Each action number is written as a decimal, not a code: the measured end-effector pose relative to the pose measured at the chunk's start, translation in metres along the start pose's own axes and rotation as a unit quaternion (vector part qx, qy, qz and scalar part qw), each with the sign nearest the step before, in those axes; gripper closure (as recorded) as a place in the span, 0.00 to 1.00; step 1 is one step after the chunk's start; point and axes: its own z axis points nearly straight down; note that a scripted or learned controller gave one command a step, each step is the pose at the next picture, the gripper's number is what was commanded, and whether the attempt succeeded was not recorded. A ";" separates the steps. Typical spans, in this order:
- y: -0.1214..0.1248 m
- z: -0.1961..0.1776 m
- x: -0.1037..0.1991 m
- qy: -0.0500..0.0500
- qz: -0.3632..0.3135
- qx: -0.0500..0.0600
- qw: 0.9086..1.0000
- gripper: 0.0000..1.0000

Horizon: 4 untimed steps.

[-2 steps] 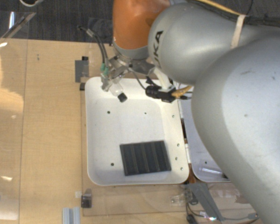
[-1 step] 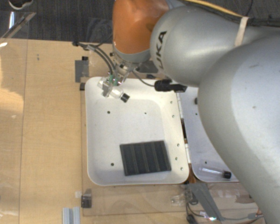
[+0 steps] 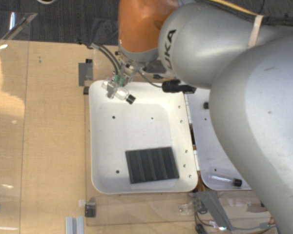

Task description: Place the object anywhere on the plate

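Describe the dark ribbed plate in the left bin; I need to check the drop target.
The plate is a dark grey, roughly rectangular slab with lengthwise ridges, matte like rubber or plastic. It lies flat on the floor of the left bin, near its front right corner, turned slightly askew. Nothing rests on it, and the gripper hangs over the bin's far left corner, well apart.

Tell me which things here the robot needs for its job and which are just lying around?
For the job:
- dark ribbed plate in the left bin
- gripper at that bin's far corner; I cannot tell what it carries, if anything

Just lying about:
- marker pen in the right bin
- black bracket on the bench
- cables at the near edge
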 end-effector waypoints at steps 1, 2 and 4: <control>0.002 -0.011 -0.001 -0.001 0.000 -0.003 1.000 1.00; 0.004 -0.022 -0.002 -0.003 -0.001 -0.007 1.000 1.00; 0.008 0.079 0.015 0.000 0.170 0.003 0.985 1.00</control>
